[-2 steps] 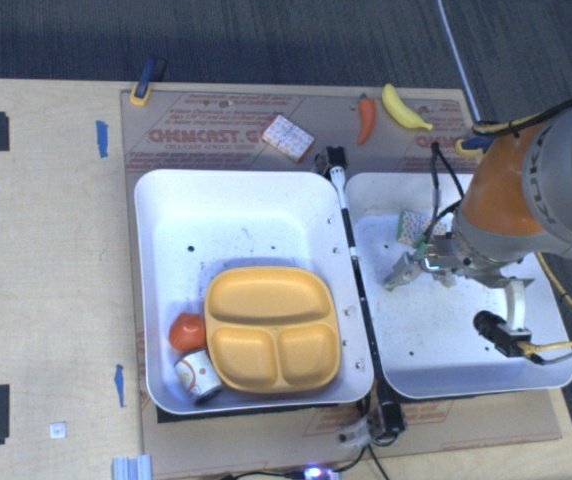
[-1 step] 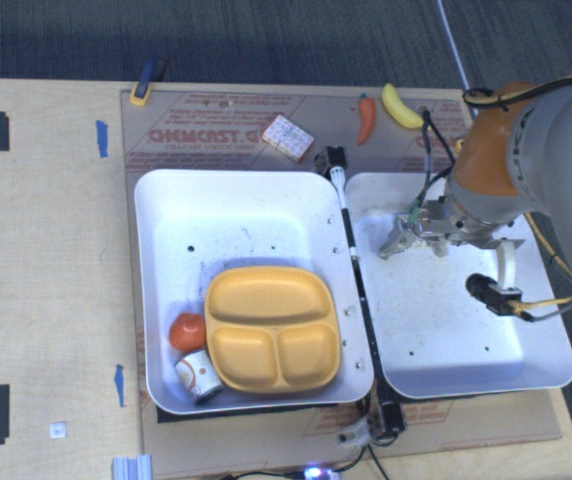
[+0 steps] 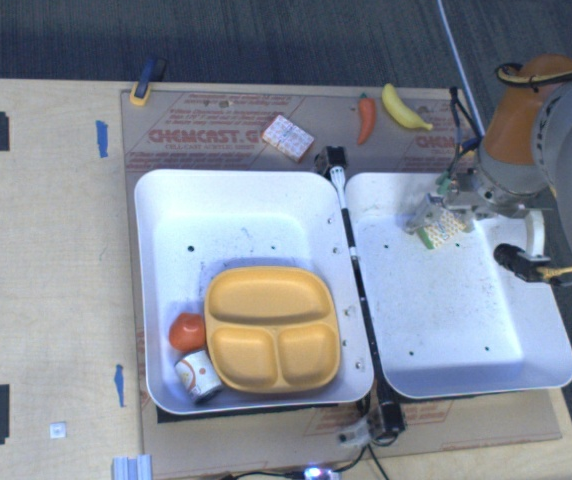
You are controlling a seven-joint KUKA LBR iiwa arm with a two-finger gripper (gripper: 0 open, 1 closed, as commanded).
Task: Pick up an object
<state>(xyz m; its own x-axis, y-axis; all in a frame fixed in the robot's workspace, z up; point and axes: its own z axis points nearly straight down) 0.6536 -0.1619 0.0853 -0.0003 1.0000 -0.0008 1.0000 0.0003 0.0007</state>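
My gripper [image 3: 432,214] hangs low over the far part of the right bin [image 3: 466,318], on the grey arm reaching in from the right. A small flat packet [image 3: 444,229] with a pale checked face and a green edge lies right under and against it. The wrist hides part of the packet, and I cannot see whether it is gripped. In the left bin [image 3: 226,213] lie a yellow divided plate [image 3: 271,328], a red round object [image 3: 187,331] and a small white and orange can [image 3: 197,373].
Behind the bins on the brown board lie a red chili [image 3: 366,120], a yellow banana [image 3: 404,108] and a checked biscuit-like block [image 3: 287,137]. A black rod [image 3: 348,230] runs along the seam between the bins. A black cable end [image 3: 526,264] juts over the right bin's right rim.
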